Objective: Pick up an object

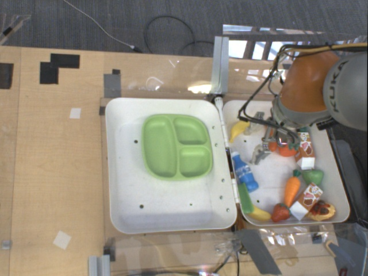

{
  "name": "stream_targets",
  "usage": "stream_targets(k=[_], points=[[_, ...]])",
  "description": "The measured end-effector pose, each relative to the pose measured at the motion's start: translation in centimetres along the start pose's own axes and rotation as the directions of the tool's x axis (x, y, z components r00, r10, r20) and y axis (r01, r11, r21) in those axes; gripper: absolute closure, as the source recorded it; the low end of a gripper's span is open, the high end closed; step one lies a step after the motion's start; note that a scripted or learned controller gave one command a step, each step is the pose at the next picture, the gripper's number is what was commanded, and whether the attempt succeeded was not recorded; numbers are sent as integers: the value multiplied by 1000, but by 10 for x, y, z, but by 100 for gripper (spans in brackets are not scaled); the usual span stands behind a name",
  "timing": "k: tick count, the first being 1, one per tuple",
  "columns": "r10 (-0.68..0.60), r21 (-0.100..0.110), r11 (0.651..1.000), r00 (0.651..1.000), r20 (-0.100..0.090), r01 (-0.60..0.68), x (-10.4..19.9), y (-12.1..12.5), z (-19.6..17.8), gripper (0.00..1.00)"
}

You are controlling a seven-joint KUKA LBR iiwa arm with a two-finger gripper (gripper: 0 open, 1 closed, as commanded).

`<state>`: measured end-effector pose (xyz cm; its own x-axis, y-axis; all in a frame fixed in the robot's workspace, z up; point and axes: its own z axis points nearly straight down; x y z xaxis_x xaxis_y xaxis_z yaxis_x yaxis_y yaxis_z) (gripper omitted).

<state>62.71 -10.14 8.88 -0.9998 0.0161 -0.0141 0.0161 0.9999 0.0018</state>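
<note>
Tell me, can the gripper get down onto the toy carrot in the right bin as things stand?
Probably yes. The gripper hangs over the right bin, and the toy carrot lies just below it in view with its top uncovered. Toys crowd its sides, though: a green piece and a white box, so finger room looks tight.

a: any writing to read here?
b: only part of the maker's name, "ku", in dark letters on the grey arm at the right edge.
a: and the small cartons in the right bin?
b: their print is too small to read.
</note>
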Motion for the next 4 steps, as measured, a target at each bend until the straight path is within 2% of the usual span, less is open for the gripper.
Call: stream_targets(k=[1, 2, 3, 4], points=[[8, 5, 1000, 1000, -2, -8, 72, -56, -2, 0], [68, 2, 998, 998, 1, -68, 26, -8, -1, 0], [158, 3, 987, 987, 3, -158, 66, 1, -2, 0], [53, 3, 999, 998, -29, -52, -18, -30, 0, 0]])
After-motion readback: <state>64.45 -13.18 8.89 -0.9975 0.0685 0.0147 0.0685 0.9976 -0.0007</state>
